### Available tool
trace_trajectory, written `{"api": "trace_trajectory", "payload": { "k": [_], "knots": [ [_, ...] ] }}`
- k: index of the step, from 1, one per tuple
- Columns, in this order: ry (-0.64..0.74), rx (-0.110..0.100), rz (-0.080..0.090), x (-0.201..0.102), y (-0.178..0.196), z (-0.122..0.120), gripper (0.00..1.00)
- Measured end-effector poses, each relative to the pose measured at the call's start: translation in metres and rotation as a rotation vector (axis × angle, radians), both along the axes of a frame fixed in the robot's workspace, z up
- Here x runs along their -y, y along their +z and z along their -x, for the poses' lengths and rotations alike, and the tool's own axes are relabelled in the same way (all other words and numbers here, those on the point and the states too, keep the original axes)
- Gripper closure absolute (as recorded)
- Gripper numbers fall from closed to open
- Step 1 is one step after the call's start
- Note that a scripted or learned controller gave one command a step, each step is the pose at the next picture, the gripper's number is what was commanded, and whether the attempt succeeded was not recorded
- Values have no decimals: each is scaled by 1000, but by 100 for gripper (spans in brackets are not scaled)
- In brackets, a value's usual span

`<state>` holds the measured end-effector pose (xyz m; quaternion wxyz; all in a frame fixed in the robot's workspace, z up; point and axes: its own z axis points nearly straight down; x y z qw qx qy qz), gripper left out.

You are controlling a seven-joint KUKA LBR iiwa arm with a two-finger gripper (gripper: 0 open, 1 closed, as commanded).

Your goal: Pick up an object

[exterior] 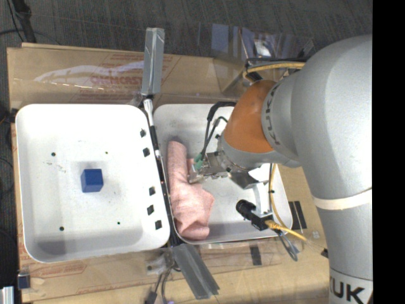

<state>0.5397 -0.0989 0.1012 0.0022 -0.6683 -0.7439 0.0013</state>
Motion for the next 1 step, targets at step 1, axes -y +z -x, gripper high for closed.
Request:
{"api": "trace_trajectory", "payload": {
  "k": [1],
  "knots": [
    [-1, 0, 1, 1, 0, 0, 0]
  ]
}}
